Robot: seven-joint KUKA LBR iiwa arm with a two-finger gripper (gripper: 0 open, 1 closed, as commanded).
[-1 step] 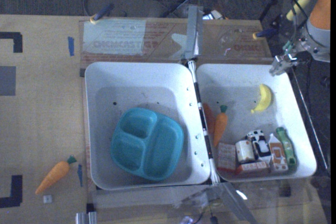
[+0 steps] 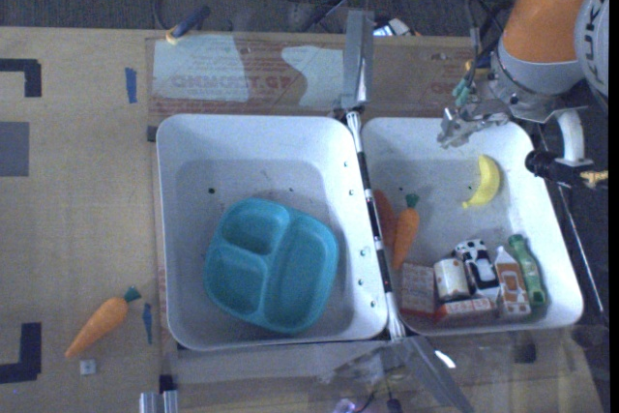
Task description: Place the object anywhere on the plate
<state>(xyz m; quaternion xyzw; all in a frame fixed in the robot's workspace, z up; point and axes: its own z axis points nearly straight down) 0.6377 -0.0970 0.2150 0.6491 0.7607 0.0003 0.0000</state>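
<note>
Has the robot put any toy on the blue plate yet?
Not yet. The teal divided plate in the left white bin has nothing on it. The gripper hovers over the right white bin, near the yellow toy banana, with no toy between its fingers. Picking and placing are both left.
</note>
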